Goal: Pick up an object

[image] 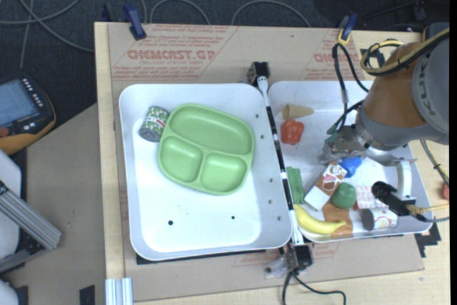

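In the camera view, a counter (pixel 214 46) covered in brown, red-printed paper carries two shallow white bins side by side. The left white bin (pixel 143 225) holds a green three-compartment plastic plate (pixel 207 148), which lies flat in its upper half. A small patterned cylinder (pixel 153 123) lies touching the plate's upper left rim.

The right white bin (pixel 314 93) holds the rest. Near its upper left, a tan cone (pixel 298 111) lies on its side, and a red round toy fruit (pixel 291 130) sits just below it. A cluster lies lower down:
- A small blue object (pixel 352 166) is at the top of the cluster.
- A red-and-white carton (pixel 330 179) lies just to the blue object's lower left.
- A green round object (pixel 345 195) sits beneath the carton.
- An orange-brown block (pixel 338 214) lies below the green round object.
- A yellow plastic banana (pixel 318 223) lies along the front wall, touching the block.
- A white cylinder with red markings (pixel 378 219) lies on its side near the front right.
- A thin green stick (pixel 294 186) lies along the wall shared by the two bins.

The grey arm with its orange band (pixel 389 100) reaches in from the right. Its claw (pixel 343 146) hangs over the middle of the right bin, just above the blue object and the carton and to the right of the red fruit. Nothing is seen held in it, and I cannot tell whether it is released or clenched from this angle. Every object rests on a bin floor.
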### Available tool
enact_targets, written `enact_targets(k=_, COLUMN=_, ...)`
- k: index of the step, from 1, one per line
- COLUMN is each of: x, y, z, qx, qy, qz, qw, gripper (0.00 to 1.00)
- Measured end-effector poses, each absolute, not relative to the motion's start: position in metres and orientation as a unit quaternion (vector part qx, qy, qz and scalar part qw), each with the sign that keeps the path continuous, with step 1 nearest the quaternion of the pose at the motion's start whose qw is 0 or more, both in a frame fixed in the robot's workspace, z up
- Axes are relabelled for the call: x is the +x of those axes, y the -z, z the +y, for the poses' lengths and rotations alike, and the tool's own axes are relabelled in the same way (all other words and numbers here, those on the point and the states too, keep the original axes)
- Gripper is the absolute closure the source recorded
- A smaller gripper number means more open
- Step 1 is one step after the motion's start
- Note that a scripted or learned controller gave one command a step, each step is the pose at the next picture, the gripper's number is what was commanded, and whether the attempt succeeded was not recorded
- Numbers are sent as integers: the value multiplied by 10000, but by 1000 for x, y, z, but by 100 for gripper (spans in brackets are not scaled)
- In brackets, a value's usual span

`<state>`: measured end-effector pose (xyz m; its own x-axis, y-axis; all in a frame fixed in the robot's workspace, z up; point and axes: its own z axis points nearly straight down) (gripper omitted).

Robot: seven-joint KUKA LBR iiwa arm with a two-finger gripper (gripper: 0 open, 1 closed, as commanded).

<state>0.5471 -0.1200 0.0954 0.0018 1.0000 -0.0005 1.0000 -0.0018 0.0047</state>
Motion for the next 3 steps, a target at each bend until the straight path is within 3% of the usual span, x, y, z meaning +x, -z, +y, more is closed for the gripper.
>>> enact_targets(k=1, x=547, y=-95, z=-120, qx=7077, qy=-14, qz=7065, qw=17, gripper=0)
enact_targets(k=2, x=512, y=-85, z=-136, qx=7074, qy=-2, qz=7068, qw=-3, gripper=0)
enact_targets(k=3, x=513, y=-96, z=-135, qx=7074, qy=-19, qz=7068, qw=19, gripper=100)
